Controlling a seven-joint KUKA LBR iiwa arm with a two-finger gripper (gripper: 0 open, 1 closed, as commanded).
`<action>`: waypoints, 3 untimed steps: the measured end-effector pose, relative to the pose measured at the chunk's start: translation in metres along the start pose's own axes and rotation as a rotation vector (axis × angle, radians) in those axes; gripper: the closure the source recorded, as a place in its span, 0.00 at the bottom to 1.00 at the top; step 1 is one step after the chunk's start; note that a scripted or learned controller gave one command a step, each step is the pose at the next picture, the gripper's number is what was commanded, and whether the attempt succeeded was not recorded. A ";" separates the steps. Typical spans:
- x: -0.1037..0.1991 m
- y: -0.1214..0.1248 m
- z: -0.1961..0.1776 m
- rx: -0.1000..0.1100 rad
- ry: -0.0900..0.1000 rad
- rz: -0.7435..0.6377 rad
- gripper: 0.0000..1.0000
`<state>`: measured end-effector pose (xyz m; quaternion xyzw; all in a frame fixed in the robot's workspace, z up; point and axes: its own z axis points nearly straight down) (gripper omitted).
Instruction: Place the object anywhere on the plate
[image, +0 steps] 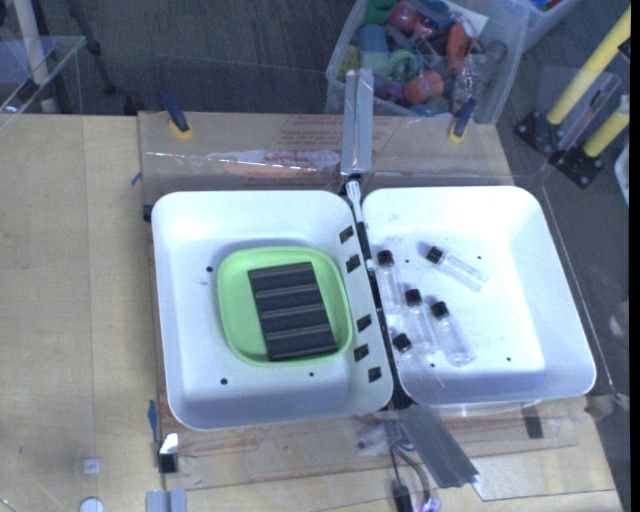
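A green square plate (231, 300) lies in the middle of the left white bin (180, 330). A black ridged rectangular block (292, 310) rests flat on the plate and covers most of its middle. In the right white bin (535, 320) lie several small clear vials with black caps, one (455, 266) near the bin's middle and the others (440, 318) close to the left wall.
A metal divider strip (357, 150) runs up from the joint between the bins. A clear box of coloured toys (425, 50) stands behind the bench. Yellow and black gear (590, 90) sits at the back right. Wooden bench surface (70, 300) lies to the left.
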<state>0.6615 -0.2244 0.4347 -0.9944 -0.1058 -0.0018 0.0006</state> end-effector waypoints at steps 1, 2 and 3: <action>-0.001 0.000 0.000 0.001 -0.001 0.001 0.00; 0.000 0.000 0.000 0.001 0.000 0.002 0.00; -0.001 0.000 0.000 0.001 -0.001 0.002 0.00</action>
